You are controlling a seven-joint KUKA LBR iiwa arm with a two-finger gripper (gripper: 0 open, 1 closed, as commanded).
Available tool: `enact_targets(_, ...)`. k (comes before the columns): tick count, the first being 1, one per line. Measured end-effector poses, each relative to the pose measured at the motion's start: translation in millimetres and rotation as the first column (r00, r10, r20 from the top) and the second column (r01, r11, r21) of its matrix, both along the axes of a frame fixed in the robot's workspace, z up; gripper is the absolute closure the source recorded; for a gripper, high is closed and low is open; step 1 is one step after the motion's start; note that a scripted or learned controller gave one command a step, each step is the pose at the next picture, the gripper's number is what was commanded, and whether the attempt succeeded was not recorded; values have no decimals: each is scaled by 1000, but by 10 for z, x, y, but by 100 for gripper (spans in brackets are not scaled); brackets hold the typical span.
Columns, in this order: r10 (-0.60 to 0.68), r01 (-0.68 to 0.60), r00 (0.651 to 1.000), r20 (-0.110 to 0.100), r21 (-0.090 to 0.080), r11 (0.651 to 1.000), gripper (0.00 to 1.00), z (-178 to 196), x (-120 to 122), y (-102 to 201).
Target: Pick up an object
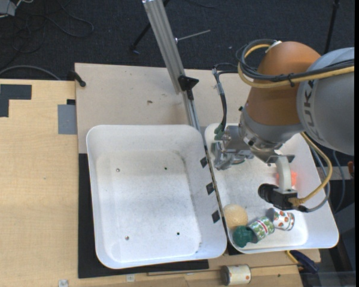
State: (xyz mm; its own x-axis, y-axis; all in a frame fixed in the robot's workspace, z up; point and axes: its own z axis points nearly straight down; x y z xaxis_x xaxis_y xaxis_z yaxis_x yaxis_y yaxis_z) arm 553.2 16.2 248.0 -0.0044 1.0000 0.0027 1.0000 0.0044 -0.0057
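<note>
So we've got a few candidates for the pick, all sitting in the shallow white right-hand bin. They're bunched up at its near end: a round beige ball, a dark green lump just in front of the ball and touching it or nearly so, a small cylinder with a green, red and white pattern lying on its side right next to the lump, and a little white can with red spots just beyond that one. A bit further up the bin there's a pale orange-pink piece, off on its own.

The tool is down in the same bin, close to the wall it shares with the shallow white left-hand bin, and apart from that cluster. We honestly can't tell from this angle whether it's open or closed, and we see nothing gripped in it.

The grey arm with the orange band comes in from the right. Both bins sit on the pale wooden table, a slanted aluminium bar rises behind them, and a small cream cylinder lies on the table's near edge.
</note>
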Motion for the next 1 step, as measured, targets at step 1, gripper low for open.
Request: enact_targets(1, -1, 1, 1000, -1, -1, 1000, 100, -38, -202, 392)
